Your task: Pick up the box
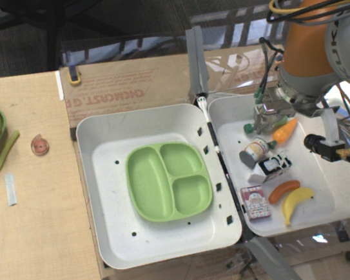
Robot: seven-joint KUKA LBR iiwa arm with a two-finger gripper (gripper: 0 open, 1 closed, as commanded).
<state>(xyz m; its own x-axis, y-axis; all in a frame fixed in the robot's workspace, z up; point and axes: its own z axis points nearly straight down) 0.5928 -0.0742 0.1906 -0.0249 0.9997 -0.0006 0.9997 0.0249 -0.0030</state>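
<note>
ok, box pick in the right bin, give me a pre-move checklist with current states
1. Box located: ok. The small pink box lies flat at the right bin's front left.
2. Gripper over the box: not ok. The gripper hangs near the back of the bin, above the can and the carrot.
3. Room around the box: not ok. A sausage and a banana lie close on its right, the bin wall close on its left.
4. Box free on top: ok, nothing lies on it.
5. Finger state: cannot tell.
</note>
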